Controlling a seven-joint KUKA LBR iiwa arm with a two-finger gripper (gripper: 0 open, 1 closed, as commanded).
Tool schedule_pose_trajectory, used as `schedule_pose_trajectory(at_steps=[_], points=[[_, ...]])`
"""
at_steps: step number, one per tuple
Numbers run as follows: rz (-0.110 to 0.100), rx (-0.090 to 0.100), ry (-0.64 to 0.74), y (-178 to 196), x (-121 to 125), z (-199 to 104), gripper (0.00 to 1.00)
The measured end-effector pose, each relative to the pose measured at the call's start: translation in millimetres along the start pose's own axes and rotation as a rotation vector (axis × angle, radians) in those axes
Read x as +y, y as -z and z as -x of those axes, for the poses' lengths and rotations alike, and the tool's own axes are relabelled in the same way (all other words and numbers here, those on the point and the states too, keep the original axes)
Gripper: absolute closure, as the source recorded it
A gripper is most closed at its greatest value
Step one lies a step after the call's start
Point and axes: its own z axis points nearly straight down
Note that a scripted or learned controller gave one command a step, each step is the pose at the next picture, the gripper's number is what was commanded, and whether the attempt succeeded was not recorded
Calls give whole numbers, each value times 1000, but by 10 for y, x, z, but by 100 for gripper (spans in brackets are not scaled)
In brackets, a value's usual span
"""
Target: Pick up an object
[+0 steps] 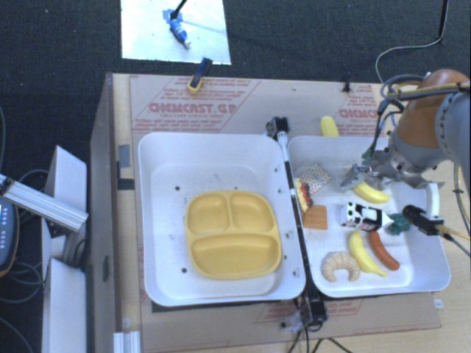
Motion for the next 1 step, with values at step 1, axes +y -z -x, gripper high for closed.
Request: schedule_pose_trajectory(at_steps=[1], points=[[0,-1,-3,6,-406,65,0]])
